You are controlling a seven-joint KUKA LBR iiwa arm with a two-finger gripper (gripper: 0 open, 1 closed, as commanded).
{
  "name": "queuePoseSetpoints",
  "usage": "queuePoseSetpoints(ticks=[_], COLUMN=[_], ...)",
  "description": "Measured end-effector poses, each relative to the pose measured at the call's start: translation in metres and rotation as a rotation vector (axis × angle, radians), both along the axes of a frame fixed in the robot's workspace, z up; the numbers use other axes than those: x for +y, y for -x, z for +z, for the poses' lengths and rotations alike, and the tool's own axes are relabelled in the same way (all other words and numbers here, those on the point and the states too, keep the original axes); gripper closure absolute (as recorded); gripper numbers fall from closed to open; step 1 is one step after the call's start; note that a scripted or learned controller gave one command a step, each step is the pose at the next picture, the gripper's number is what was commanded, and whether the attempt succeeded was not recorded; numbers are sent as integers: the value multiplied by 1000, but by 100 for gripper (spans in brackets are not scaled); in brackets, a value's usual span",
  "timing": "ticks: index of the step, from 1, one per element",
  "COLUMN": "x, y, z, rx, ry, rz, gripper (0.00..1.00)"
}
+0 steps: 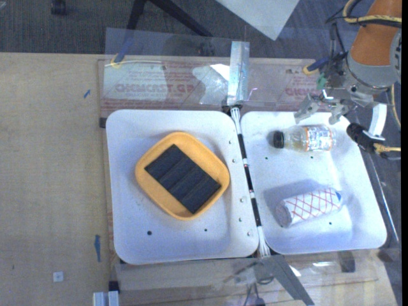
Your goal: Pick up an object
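Gripper (324, 109) upper right, fingers spread open, holding nothing, just above clear bottle (305, 138) lying in right bin (363, 228). Bottle label unreadable. Red-lattice tube (308, 206) lower right.

Clear glossy plastic bottle (308, 138), matt white plastic bins (127, 132), smooth pale wooden bench (48, 171), yellow glossy tray (148, 178).

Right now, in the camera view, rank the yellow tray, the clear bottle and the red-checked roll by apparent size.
1. Yellow tray, clearly largest, in the left bin.
2 and 3. Red-checked roll and clear bottle, in the right bin, look similar in length; the roll looks thicker, so too close to rank.
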State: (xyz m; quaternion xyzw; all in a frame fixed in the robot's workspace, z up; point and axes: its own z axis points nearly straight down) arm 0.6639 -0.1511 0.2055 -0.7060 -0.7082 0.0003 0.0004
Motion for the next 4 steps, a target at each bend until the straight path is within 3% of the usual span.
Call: queuePoseSetpoints(ticks=[1,2,3,4], x=[-29,-28,-44,-73], y=[7,64,137,174], z=[-100,-118,-118,-67], rx=[-6,-6,-7,-31], ry=[3,1,0,12], rz=[100,153,203,122], gripper=[0,0,0,0])
